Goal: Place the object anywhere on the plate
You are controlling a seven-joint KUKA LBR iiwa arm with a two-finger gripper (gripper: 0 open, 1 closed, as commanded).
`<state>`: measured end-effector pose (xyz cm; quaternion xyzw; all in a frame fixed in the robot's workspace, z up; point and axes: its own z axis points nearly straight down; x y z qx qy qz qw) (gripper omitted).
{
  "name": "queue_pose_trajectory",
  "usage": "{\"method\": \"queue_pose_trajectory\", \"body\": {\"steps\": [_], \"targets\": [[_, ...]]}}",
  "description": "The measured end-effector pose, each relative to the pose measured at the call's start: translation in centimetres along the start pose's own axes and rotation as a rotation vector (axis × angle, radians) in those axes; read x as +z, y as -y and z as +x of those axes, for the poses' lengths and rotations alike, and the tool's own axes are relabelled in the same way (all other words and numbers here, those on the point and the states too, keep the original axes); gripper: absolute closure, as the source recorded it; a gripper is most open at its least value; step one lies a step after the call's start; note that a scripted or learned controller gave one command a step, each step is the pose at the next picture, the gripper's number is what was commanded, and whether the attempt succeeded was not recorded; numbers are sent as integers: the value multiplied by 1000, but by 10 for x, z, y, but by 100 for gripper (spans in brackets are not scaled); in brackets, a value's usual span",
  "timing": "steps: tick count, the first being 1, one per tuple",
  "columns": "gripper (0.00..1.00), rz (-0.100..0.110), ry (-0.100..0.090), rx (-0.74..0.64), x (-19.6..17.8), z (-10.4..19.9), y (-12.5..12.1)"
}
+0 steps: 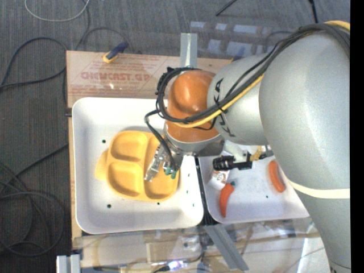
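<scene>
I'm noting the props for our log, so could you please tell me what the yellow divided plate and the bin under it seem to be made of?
Yellow divided plate: probably moulded plastic, with an even colour, soft sheen and rounded compartment ridges.
Left white bin: likely plastic too, smooth and slightly glossy, with rounded corners.

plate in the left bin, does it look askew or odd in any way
Slightly. The yellow plate lies turned at an angle to the walls of the left bin, not square with them. The tool hangs over its right compartments. No cracks or spills are visible.
</scene>
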<state>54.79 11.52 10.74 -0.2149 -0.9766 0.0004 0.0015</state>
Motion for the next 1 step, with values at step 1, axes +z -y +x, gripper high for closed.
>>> {"method": "queue_pose_trajectory", "body": {"steps": [1], "targets": [[0, 2, 4, 3, 0, -2, 2]]}}
